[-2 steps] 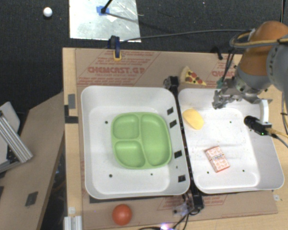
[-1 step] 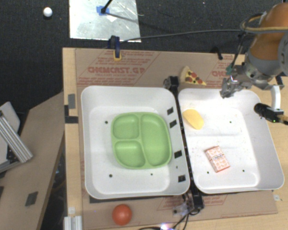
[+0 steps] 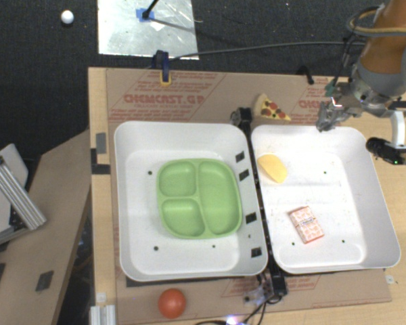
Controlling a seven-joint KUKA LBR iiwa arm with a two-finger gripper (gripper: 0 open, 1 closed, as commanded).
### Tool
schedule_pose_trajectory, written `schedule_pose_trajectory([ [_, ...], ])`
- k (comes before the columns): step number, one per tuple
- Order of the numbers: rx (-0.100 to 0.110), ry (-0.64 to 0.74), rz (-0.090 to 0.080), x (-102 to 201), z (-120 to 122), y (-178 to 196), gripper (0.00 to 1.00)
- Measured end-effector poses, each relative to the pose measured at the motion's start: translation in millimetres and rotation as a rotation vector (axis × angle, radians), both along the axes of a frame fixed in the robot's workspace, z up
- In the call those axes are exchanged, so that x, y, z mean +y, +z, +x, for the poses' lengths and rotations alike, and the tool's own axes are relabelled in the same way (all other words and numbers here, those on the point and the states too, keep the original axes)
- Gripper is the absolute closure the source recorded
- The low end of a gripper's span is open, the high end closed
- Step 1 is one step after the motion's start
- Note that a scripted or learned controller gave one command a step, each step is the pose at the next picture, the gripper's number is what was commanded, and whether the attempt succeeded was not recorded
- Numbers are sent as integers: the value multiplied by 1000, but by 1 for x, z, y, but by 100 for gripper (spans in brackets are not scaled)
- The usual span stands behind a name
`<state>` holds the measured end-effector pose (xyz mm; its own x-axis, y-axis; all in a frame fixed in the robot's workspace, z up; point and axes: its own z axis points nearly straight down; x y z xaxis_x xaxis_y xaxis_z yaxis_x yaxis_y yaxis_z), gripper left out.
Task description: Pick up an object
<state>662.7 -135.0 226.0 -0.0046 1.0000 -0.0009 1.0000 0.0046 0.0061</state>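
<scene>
gripper waiting above the far rim of the right bin

the approach step is judged to be in hand; nothing is held. the gripper (image 3: 327, 119) is seen over the far edge of the right bin (image 3: 375, 181), and whether it is apart or together cannot be told. in this bin a yellow piece (image 3: 273, 168) is placed near the left wall, and a small pink box (image 3: 306, 224) lies nearer the front. the box's long axis runs from far-left to near-right. for the next move, a reach nearer and leftward with a descent is probably needed.
</scene>
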Motion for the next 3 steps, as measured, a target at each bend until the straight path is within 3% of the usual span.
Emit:
schedule_pose_trajectory([
  [3,5,5,3,143,-13,-4,100],
])
